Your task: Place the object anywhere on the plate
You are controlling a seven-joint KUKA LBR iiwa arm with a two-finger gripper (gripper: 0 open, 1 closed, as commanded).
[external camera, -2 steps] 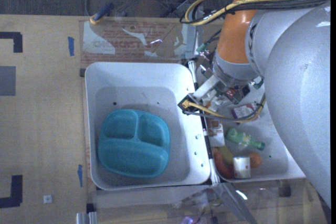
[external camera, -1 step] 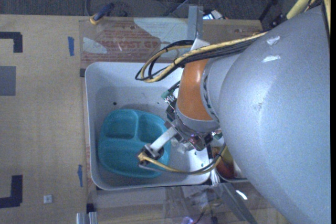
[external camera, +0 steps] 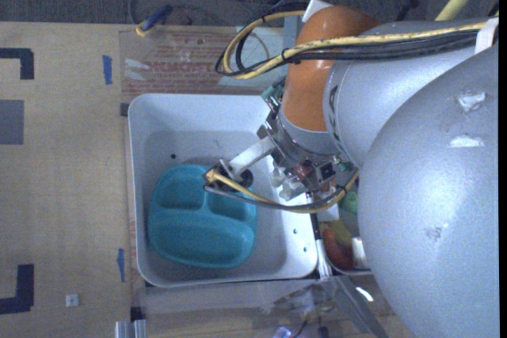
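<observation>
A teal plate (external camera: 198, 222) with three compartments lies in the front left part of the left white bin (external camera: 158, 123). Nothing rests on the plate's visible surface. My gripper (external camera: 290, 180) hangs over the right side of this bin, just beyond the plate's right rim, under the orange band of the wrist. The arm's bulk covers it from above, and I cannot make out any object in it. The right bin (external camera: 325, 249) holds some coloured objects (external camera: 342, 237), green, yellow and red, mostly hidden by the arm.
The wall shared by the two bins runs right beside the gripper. Bare white bin floor lies behind the plate at the far left. The grey arm covers nearly all of the right bin. A wooden bench surrounds the bins.
</observation>
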